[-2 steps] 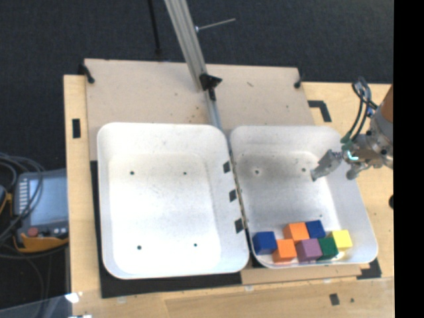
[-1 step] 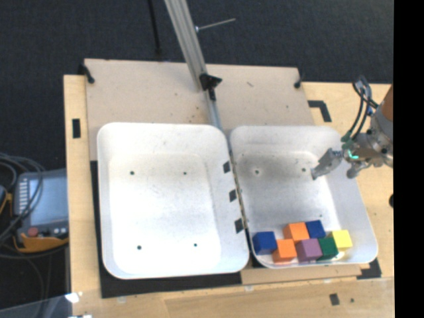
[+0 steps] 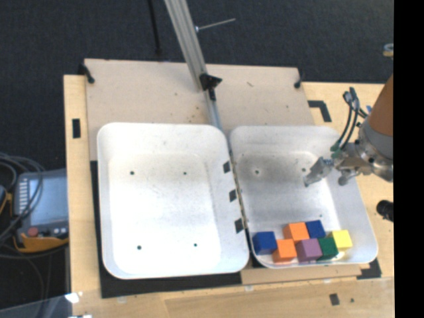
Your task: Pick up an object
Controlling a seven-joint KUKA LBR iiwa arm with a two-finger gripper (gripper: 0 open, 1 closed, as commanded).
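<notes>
Two shallow white bins sit side by side on the tan surface (image 3: 76, 177). At the far left, off the surface, a grey device with a small screen (image 3: 41, 201) lies among dark cables; any writing on it is too small to read. The left bin (image 3: 165, 134) comes next, its floor speckled with faint marks and a few dark dots. A slanted metal rail (image 3: 189, 35) runs down from the top toward the gap between the bins.

The right bin (image 3: 265, 138) holds a cluster of small blocks along its near wall: a blue block (image 3: 264, 242) at the left, then an orange block (image 3: 285, 249), a second orange block (image 3: 297, 230), a purple block (image 3: 309, 249), a dark blue block (image 3: 315, 228), a green block (image 3: 328, 246) and a yellow block (image 3: 342, 239). They sit touching or just beside one another. No labels or brands are legible on any of them.

Over the right bin's far right part hangs the hand (image 3: 329, 169), well apart from the blocks, its fingers spread with nothing between them. The arm (image 3: 384, 118) enters from the right edge.
</notes>
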